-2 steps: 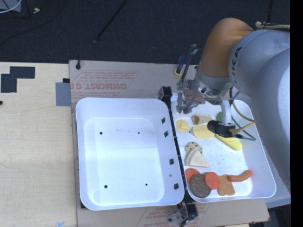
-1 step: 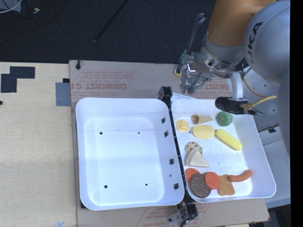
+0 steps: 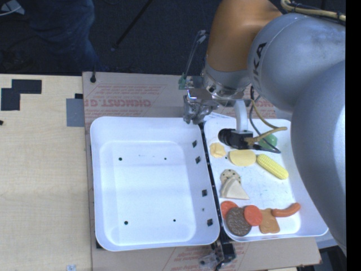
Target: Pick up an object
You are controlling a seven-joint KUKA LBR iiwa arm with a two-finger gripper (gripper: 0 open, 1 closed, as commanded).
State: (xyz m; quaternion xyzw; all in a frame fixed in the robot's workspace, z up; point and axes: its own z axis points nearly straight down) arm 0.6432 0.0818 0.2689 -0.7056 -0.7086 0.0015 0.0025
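The right bin (image 3: 307,222) holds several toy foods. Among them are a yellow corn cob (image 3: 272,166), a pale yellow lump (image 3: 242,158), a small yellow piece (image 3: 218,149), a cream wedge (image 3: 235,192), a brown round patty (image 3: 238,222), a red slice (image 3: 253,214), an orange sausage (image 3: 286,210) and a green piece (image 3: 271,140). My gripper (image 3: 194,113) hangs over the far end of the divide between the two bins, above and left of the small yellow piece. Nothing shows in its grasp.
The left bin (image 3: 98,151) sits beside the right one, their rims meeting at a line of black clips (image 3: 204,192). Cardboard (image 3: 135,97) lies under both bins. The large grey arm (image 3: 304,95) covers the right bin's far right side.
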